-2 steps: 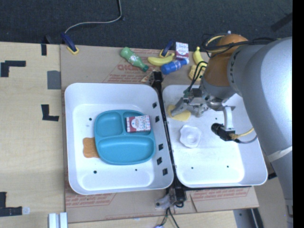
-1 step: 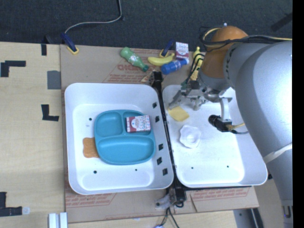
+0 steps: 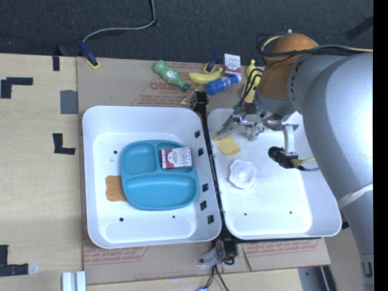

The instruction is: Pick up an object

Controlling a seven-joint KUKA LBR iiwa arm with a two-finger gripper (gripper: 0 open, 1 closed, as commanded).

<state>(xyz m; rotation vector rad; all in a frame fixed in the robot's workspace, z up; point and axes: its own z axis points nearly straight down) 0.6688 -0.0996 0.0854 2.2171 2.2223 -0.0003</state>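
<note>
My gripper hangs low over the back left corner of the right bin. Its two grey fingers are spread apart, open, with nothing between them. Just in front of the fingertips a yellow flat piece lies on the bin floor. Further forward lies a small white cup-like object. In the left bin a blue divided plate carries a red-and-white carton, and an orange-brown slice pokes out from under the plate's left edge.
Behind the bins, on the cardboard, lie a green bottle, a yellow banana, a blue bottle and a small red-and-white box. The black divider runs between the bins. The arm's grey body covers the right bin's right side.
</note>
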